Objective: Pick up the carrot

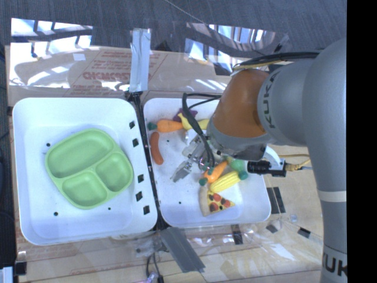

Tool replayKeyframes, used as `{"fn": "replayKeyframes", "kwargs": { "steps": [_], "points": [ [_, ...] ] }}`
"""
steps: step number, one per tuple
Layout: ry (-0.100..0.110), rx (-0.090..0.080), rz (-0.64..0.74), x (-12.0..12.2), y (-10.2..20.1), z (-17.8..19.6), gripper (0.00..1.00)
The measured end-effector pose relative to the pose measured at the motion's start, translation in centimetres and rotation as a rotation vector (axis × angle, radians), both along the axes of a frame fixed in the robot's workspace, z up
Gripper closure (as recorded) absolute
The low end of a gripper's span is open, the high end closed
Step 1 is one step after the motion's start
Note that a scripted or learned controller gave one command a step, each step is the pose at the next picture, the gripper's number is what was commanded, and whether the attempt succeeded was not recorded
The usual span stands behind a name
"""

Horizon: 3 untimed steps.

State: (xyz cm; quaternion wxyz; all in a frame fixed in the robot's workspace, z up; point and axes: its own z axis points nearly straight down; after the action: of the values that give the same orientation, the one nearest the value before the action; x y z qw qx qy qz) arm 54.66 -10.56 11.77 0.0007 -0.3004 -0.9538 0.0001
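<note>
Within the right bin [259, 208], end effector [191, 164] hangs, fingers apparently parted, holding nothing; carrot [215, 171] lies just right, long axis diagonal.

My right bin [259, 208] is crowded: corn [225, 181] and pizza [215, 203] sit at lower center-right, a sausage [156, 148] lies along its left wall, and carrots [169, 125] cluster near the top wall. My own arm [277, 111] covers its upper right. Bare floor shows at its lower left. In the left bin [29, 211], the green plate [88, 168] fills the middle, leaving margins around it.
</note>
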Motion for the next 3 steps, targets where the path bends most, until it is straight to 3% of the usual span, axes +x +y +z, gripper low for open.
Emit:
{"fn": "replayKeyframes", "kwargs": {
  "steps": [1, 2, 3],
  "points": [
    [0.002, 0.000, -0.081, -3.6, -0.7, -2.6, 0.00],
    [0.000, 0.000, -0.073, -3.4, -0.6, -1.5, 1.00],
    [-0.014, -0.006, 0.188, -0.2, -4.2, 18.9, 1.00]
  ]
}}
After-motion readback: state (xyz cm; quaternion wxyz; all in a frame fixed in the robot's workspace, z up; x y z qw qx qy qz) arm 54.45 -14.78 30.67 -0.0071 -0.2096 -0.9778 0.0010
